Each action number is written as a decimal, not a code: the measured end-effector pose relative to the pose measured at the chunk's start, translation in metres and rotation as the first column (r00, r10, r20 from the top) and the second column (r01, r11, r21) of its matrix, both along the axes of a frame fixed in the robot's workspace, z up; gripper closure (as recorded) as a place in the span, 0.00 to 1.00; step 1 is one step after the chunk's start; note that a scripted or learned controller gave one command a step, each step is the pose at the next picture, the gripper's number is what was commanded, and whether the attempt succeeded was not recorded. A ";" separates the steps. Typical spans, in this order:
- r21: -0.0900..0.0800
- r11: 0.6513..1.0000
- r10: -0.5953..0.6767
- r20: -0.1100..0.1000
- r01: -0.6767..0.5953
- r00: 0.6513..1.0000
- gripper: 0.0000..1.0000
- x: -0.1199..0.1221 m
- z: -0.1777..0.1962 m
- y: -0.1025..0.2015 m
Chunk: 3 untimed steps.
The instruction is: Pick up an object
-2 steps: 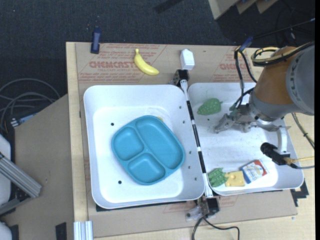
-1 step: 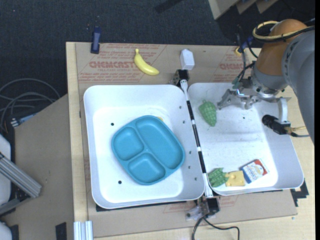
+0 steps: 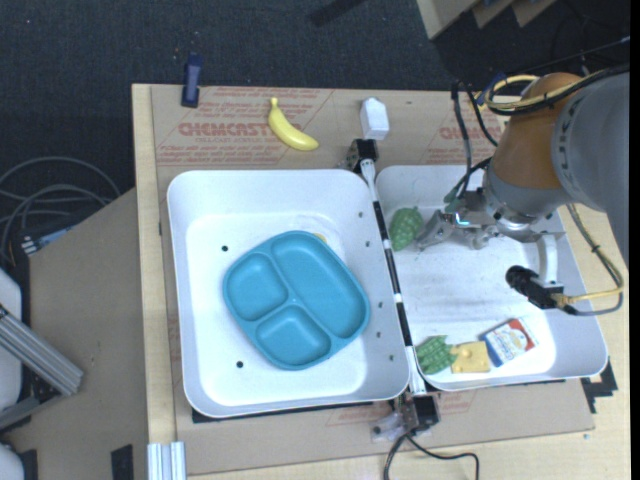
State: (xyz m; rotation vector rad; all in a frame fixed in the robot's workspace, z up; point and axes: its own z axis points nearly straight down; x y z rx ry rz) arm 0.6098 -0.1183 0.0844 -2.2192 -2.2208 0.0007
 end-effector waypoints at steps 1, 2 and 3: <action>-0.006 1.000 -0.002 0.005 0.002 1.000 0.00 0.057 0.002 0.021; -0.001 1.000 -0.002 0.002 0.002 1.000 0.00 -0.059 0.071 -0.011; 0.000 1.000 0.000 -0.002 0.000 1.000 0.00 -0.046 0.001 0.008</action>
